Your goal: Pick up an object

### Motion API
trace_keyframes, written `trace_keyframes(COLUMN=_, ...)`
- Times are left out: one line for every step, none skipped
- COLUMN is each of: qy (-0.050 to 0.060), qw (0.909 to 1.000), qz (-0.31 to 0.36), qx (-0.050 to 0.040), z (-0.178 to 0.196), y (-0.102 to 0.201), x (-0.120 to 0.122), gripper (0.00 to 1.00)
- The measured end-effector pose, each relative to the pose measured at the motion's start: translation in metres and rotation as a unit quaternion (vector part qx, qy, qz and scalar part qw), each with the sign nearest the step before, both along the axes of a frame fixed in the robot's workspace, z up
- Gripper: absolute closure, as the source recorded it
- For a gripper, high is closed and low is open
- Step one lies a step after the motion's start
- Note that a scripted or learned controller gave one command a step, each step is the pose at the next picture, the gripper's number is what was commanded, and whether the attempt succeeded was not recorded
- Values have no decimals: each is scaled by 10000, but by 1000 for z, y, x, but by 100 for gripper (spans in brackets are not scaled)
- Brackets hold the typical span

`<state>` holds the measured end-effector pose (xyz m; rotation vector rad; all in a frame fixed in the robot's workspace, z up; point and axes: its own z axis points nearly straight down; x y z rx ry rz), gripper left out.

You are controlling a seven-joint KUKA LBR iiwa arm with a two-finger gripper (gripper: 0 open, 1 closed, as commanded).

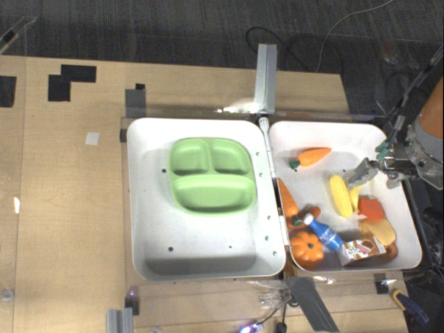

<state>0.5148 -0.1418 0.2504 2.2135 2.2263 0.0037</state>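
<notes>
Milk carton [359, 250] beside pumpkin [307, 248]; jaws [363, 172] above banana [340, 195]

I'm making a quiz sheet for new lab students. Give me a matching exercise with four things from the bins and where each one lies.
Things:
1. green tray
2. carrot
3. pumpkin
4. corn cob

Places:
A. near the right bin's far wall
B. in the right bin's near left corner
C. middle of the right bin, beside the hand
D. in the left bin

Pairs: 1-D, 2-A, 3-B, 4-C
</notes>
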Motion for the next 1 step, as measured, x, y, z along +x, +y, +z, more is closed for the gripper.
trace_keyframes(qy=1, qw=9996, qz=-279, qx=1, z=-80, y=-9, x=94, gripper=0)
